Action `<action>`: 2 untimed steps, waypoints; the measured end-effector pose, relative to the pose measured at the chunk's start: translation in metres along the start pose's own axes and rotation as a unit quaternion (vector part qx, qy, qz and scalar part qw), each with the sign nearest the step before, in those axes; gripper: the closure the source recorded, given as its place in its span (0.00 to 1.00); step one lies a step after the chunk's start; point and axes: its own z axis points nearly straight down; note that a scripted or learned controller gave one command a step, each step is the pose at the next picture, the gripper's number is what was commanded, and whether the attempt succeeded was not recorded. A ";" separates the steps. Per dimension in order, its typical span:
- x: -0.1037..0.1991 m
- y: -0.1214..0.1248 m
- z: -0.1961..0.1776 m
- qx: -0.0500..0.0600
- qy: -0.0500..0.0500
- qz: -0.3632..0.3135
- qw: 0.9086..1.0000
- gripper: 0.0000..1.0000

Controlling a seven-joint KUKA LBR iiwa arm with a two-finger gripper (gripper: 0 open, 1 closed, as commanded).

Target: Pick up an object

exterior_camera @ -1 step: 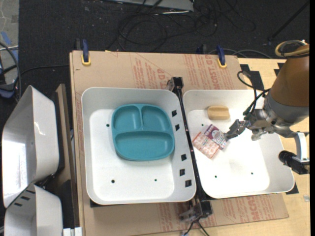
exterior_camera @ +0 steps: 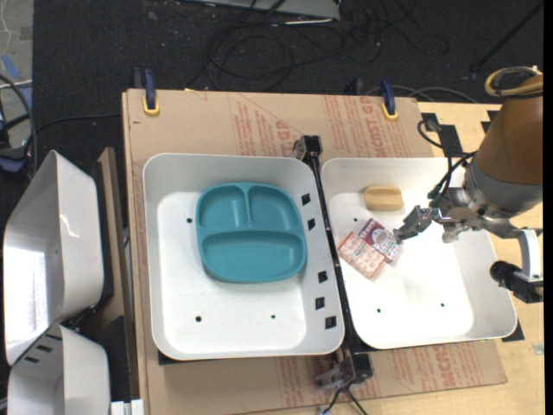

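The arm is reaching in low over the right-hand bin (exterior_camera: 484, 318), and its gripper (exterior_camera: 409, 226) is sitting right at the near edge of a small red-and-white printed packet (exterior_camera: 369, 248). By the look of it this is the approach step of the pick, with the grasp itself not yet made: the packet is lying flat on the bin floor, and nothing is visibly lifted. Whether the tool is open or closed, I cannot tell at this slant, since the tip is small and dark against the packet's pattern; nor can I tell whether it is already touching the packet or just hanging beside its edge.

The packet is lying just ahead of and slightly below the tool tip, tilted at an angle across the floor. A tan, rounded block (exterior_camera: 383, 199) is resting a little beyond the tip and off to one side, near the packet but apart from it. Either could serve as the object; the packet seems the likelier target, being closest.

The next move is probably calling for the tool to settle squarely over the packet and close on it, which may be awkward, as a flat, thin item offers little to pinch.

Farther ahead, past the divider, a teal sectioned plate (exterior_camera: 251, 232) is sitting in the left-hand bin (exterior_camera: 173, 318), well apart from the tool.
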 end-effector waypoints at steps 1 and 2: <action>0.005 -0.008 0.047 0.002 0.001 0.001 1.000 0.00; 0.011 0.000 0.100 0.002 0.001 0.001 1.000 0.00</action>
